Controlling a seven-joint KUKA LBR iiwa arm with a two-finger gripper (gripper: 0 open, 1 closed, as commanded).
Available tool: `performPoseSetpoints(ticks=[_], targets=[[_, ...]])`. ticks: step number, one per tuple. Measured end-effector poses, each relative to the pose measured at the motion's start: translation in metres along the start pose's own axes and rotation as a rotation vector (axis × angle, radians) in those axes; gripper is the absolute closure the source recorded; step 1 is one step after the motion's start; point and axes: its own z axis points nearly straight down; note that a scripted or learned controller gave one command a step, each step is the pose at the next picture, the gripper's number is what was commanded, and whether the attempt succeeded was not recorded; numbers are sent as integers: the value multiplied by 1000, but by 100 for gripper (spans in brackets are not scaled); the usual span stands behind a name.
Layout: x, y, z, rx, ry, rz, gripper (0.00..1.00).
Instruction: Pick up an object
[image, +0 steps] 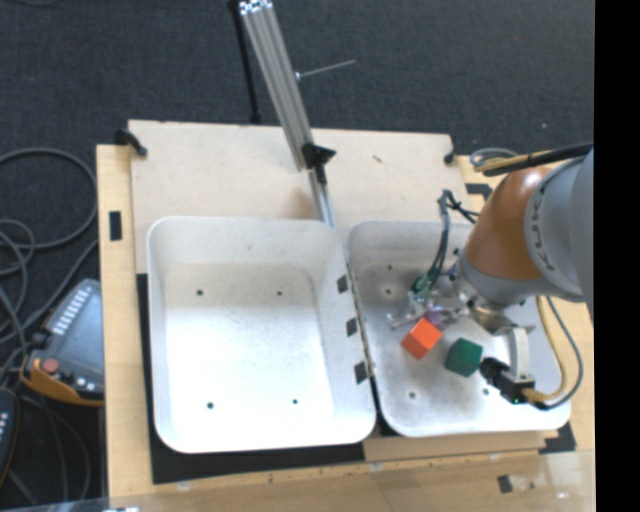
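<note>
A: Orange block (422, 338) lies in the right bin (430, 420), tilted on the floor near the middle; green block (463, 357) sits just beside it, toward the bin's near right; the two look close, contact uncertain.

B: Gripper (428, 308)?

A: Low in the right bin, just above the orange block; fingers lost in cables and metal, so I cannot tell how wide they stand or whether anything is held; both blocks appear to rest on the bin floor.

B: Progress?

A: Judging by that, pick not yet done; closing and lifting remain.

B: Counts?

A: Two blocks, one orange, one green; two white bins, left bin (160, 300) beside the right; one arm (520, 235).
</note>
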Motion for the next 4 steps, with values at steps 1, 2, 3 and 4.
performPoseSetpoints(ticks=[1,2,3,4], targets=[[0,0,0,0,0,-3,0],[0,0,0,0,0,-1,0],[0,0,0,0,0,-1,0],[-1,2,-12,-8,-2,-1,100]])
